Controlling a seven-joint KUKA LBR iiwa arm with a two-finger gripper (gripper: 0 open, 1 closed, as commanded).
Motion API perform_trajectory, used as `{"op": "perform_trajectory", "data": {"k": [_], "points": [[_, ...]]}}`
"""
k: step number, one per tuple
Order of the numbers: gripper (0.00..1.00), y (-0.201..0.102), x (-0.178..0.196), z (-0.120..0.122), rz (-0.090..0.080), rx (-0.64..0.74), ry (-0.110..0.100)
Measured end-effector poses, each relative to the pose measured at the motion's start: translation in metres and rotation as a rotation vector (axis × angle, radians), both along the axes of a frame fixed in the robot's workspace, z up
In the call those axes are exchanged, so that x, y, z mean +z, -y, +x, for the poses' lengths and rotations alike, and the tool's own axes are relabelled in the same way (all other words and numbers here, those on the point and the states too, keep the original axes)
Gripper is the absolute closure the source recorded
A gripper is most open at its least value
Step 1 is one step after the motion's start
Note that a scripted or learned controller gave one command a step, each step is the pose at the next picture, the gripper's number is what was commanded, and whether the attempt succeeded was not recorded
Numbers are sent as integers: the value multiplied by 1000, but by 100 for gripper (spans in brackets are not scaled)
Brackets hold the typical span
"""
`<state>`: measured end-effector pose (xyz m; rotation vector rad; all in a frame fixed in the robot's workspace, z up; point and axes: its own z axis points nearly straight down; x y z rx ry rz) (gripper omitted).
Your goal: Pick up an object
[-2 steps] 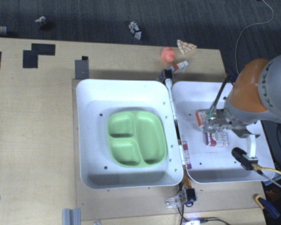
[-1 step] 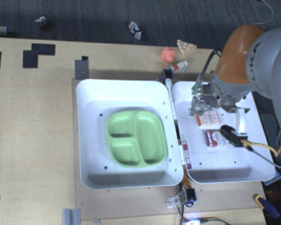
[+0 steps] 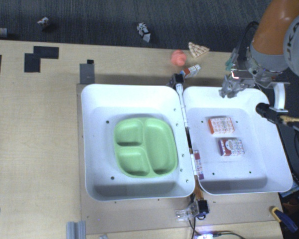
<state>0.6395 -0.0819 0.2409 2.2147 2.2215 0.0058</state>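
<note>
Two small boxes lie in the right bin: a red-and-white packet toward the back and a darker red carton just in front of it. My gripper hangs above the bin's back rim, behind and to the right of the packet, well apart from both boxes. Nothing shows between its tips. The grey arm with its orange band enters from the upper right.
The left bin holds a green divided tray. Behind the bins on the bench lie a pink ball, a pizza-slice toy and a small tube. Cables run along the right side.
</note>
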Motion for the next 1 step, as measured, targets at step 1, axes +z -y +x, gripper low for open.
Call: {"op": "perform_trajectory", "data": {"k": [1], "points": [[0, -1, -1, 0, 0, 2, -2]]}}
